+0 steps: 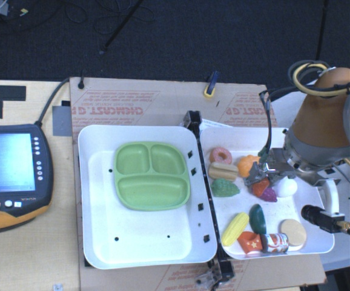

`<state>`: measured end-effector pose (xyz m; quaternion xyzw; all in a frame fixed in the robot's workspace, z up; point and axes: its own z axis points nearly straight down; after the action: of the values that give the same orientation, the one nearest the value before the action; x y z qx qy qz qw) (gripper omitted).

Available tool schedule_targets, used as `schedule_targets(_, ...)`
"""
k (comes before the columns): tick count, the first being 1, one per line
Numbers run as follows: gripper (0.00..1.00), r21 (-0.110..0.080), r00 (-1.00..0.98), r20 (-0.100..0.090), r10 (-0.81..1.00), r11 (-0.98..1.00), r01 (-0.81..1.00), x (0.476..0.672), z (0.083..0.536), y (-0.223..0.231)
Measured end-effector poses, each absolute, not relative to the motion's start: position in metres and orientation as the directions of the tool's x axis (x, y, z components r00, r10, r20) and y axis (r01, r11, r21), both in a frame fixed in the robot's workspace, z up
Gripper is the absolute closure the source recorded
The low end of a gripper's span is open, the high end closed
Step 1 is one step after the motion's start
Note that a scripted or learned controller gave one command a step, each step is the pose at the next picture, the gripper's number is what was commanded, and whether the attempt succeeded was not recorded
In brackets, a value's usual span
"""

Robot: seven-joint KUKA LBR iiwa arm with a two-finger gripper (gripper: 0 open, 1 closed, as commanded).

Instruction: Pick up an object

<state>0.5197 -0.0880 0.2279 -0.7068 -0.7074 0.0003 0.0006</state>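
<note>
The gripper is lowered into the right bin, directly over a red toy piece with a purple piece and a white egg just beside it; whether its fingers are parted or closed on anything cannot be told. An orange fruit, a hot dog bun, a pink doughnut and a green leaf lie to its left. Nearer the front rim lie a corn cob, a dark green vegetable, a can and a tan disc, while the left bin holds a green divided plate.
</note>
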Motion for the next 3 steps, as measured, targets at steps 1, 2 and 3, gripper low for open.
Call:
schedule_targets(1,1.00,0.000,-0.004,0.001,1.000,0.004,1.000,0.564,0.237,-0.053)
schedule_targets(2,1.00,-0.001,-0.002,0.000,1.000,0.002,1.000,0.604,0.226,-0.033)
schedule_targets(3,1.00,-0.002,-0.001,0.001,1.000,0.001,1.000,0.608,0.235,-0.025)
